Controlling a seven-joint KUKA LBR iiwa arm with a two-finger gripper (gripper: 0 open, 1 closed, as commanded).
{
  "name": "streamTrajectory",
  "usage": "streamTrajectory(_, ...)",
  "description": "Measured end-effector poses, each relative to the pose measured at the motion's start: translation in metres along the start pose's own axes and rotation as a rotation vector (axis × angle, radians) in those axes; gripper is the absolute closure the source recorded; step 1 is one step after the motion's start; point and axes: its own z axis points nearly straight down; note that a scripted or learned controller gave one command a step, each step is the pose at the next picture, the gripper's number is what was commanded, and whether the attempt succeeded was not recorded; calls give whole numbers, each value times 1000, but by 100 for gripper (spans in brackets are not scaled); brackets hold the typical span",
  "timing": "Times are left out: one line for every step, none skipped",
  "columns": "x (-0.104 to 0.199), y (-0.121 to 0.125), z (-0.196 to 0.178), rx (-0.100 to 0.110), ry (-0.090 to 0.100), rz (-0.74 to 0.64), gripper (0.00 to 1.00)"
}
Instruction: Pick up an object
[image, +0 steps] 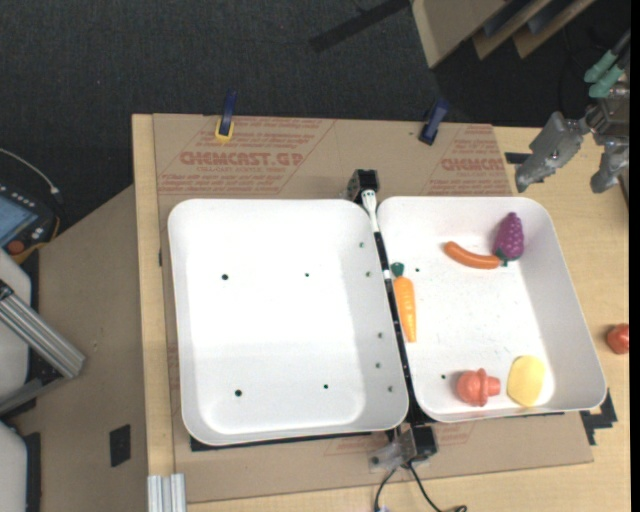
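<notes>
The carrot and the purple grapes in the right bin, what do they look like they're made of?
The carrot looks like molded plastic: uniform orange, smooth, with a neat green cap. The purple grapes also seem plastic or rubbery, one bumpy molded lump of even color. Both are probably toy food, though the view is too coarse to be sure.

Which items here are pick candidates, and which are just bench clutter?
Pick candidates, all in the right bin: carrot, sausage, purple grapes, red toy, yellow lemon. The gripper is above the bench's far right corner.

Clutter: left bin, blue clamps, orange object on the bench outside the bins.
</notes>
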Motion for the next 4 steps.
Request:
streamTrajectory(-14, -11, 150, 18, -1, 14, 0)
streamTrajectory(96, -7, 57, -12, 2, -2, 0)
streamTrajectory(75, -6, 360, 18, -4, 14, 0)
streamTrajectory(103, 4, 392, -31, 5, 8, 0)
